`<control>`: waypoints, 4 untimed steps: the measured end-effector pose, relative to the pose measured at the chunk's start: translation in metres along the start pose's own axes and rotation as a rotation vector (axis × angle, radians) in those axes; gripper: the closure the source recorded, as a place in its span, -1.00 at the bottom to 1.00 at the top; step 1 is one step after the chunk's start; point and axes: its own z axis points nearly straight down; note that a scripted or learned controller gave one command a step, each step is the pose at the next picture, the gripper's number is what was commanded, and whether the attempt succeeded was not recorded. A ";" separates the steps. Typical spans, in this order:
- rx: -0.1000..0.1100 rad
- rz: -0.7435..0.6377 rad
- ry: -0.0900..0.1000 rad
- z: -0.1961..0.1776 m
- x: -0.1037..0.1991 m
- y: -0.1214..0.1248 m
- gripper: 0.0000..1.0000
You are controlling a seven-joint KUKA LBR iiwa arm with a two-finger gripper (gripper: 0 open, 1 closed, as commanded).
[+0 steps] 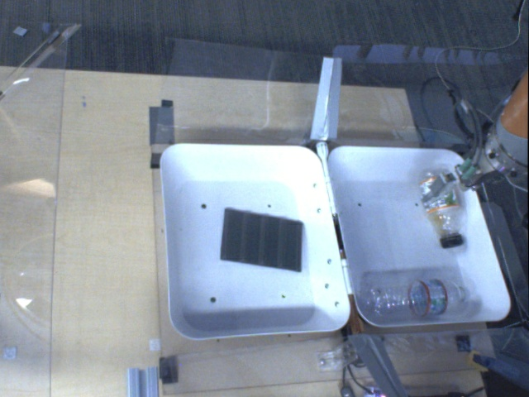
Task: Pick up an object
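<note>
Clear crumpled plastic bottles (pixel 440 205) and (pixel 409 298) are seen lying in the right white bin (pixel 372 180), the approach step is judged in hand, the tool (pixel 468 172) being poised beside the upper one, its opening untellable, and a descent is called for next.

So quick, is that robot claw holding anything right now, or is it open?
Gripper: over the right bin, with a crumpled clear wrapper-like thing close against it. Whether it is open, closed or gripping cannot be told.
</note>
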 end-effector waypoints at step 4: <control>-0.013 -0.200 -0.010 0.094 -0.019 0.057 -1.00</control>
